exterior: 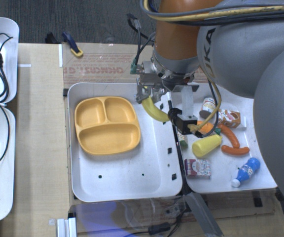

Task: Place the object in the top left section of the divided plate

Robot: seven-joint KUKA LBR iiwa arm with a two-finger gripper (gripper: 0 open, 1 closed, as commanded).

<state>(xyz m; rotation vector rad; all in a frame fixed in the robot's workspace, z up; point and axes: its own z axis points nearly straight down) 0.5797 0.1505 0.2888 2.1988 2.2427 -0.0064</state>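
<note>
Yellow and curved, the banana (154, 110) hangs just under the end effector (149, 98), at the upper right part of the left bin (117, 181), near the divider between the two bins. Its upper end sits against the metal fingers, which appear clamped on it, while its lower end points down and to the right toward a black bracket on the arm's tooling. To the left of the banana, and clearly apart from it, the divided plate (107, 124) lies flat in the same bin; it is orange-yellow with two small sections along its far side and one long section along its near side. The top left section holds nothing visible. The grey arm (250, 48) with its orange band comes in from the right and covers much of the right bin (265, 181). In that bin lie a yellow bottle-like item (207, 144) tilted on its side, an orange carrot-like piece (230, 135) and a red-orange sausage-like piece (235, 150) beside it, a small red and white carton (197, 168), a blue and white bottle (245, 172) near the right corner, and a small packet (230, 118) further back. The tabletop (38, 132) is pale wood, with a flat cardboard sheet (102, 65) behind the bins carrying a blue and yellow clamp (72, 45).
</note>
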